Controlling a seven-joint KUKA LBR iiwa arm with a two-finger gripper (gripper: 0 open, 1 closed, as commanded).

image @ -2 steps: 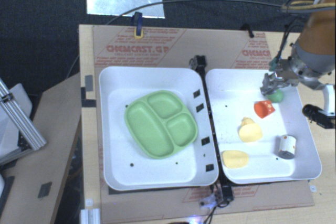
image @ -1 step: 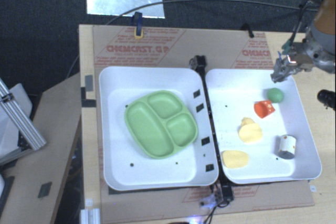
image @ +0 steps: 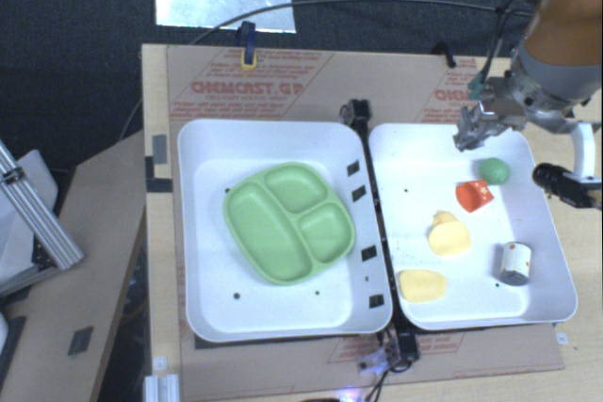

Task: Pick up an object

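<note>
Yellow shapes sit nearest us in the right bin (image: 556, 282): a flat yellow piece (image: 421, 285) by the front wall, and just beyond it a yellow duck-like toy (image: 448, 234), both well below the gripper (image: 468, 136) and slightly to its left as we look. To their right we see a small white and grey cylinder (image: 513, 263) lying near the bin's right side. Farther back we find a red piece (image: 474, 194), and touching or just beside it a green ball (image: 493, 170), the object closest to the gripper, just below and to its right. In the left bin (image: 203, 231) we see a green divided tray (image: 288, 221), well apart from the gripper on its left. Farthest back, the gripper hangs over the right bin's rear edge; we see nothing between its fingers, and we cannot tell how wide they stand. Behind it rises the arm (image: 561, 42).
</note>
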